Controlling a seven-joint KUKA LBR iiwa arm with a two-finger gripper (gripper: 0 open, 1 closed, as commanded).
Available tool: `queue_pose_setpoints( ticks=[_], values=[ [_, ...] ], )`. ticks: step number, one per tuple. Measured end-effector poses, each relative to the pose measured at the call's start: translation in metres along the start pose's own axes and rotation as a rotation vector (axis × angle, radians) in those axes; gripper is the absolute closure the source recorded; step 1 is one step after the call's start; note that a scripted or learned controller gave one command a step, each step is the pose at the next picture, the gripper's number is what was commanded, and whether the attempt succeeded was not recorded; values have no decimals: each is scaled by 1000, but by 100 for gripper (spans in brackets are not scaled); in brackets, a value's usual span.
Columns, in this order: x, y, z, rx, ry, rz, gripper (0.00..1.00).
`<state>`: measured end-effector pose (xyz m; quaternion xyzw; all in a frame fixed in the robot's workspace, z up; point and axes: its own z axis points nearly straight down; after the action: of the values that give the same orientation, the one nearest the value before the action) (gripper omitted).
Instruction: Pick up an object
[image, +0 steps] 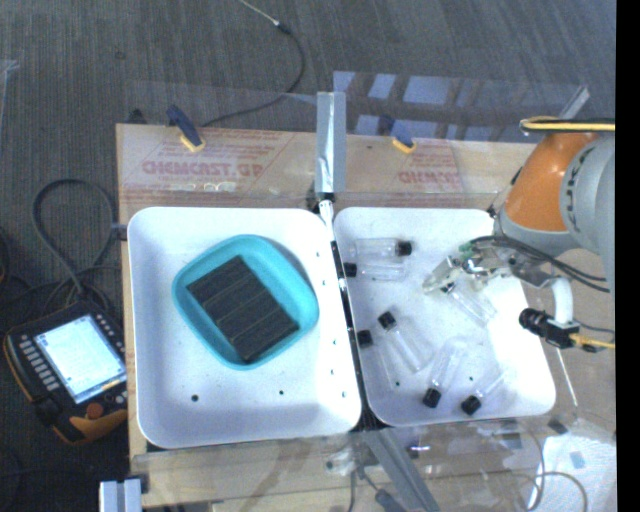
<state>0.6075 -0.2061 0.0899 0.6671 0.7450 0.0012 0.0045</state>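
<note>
Vials (395, 340) scattered across right bin (520, 400), clear and black-capped; gripper (462, 268) at upper right of it, finger state impossible to tell; best to target one lying apart.

Glossy white plastic bins (150, 400) — clear vials (383, 258), matt black caps (404, 247).

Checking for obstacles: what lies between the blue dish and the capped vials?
In the camera view, the two bins' adjoining rims separate the blue dish from the capped vials.
</note>
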Motion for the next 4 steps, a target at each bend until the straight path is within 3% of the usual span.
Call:
queue_pose_setpoints(
  ticks=[1,2,3,4],
  values=[
    [0,0,0,-1,0,0,0],
    [42,67,2,6,1,-74,0],
    [98,45,0,-1,1,-134,0],
    [98,47,-11,-7,1,-133,100]
  ],
)
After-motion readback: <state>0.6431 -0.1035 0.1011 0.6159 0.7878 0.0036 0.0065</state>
